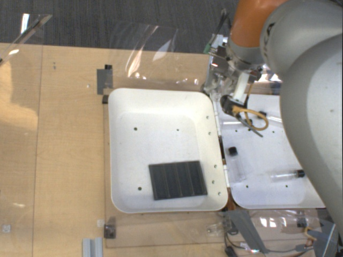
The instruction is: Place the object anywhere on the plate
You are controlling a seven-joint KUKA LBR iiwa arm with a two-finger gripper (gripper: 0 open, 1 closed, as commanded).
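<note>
We see the dark ribbed plate (177, 179) lying bare at about 6 o'clock in the left bin (123, 143). The gripper (231, 98) hovers at the right bin's (268, 191) 11 o'clock corner; we cannot tell its state. We judge placement not yet done; a small dark object (232, 151) lies below it.

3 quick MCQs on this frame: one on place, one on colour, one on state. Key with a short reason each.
1. Where does the dark ridged plate lie?
A. left bin, near edge
B. right bin
C. on the bare bench

2. What colour is the band above the wrist?
A. blue
B. orange
C. green

3. The gripper is:
A. resting on the plate
B. over the right bin's far left corner
C. outside both bins, on the wood

Key: 1 A, it sits low in the left bin. 2 B, the band is orange. 3 B, it hangs over the right bin, away from the plate.
</note>
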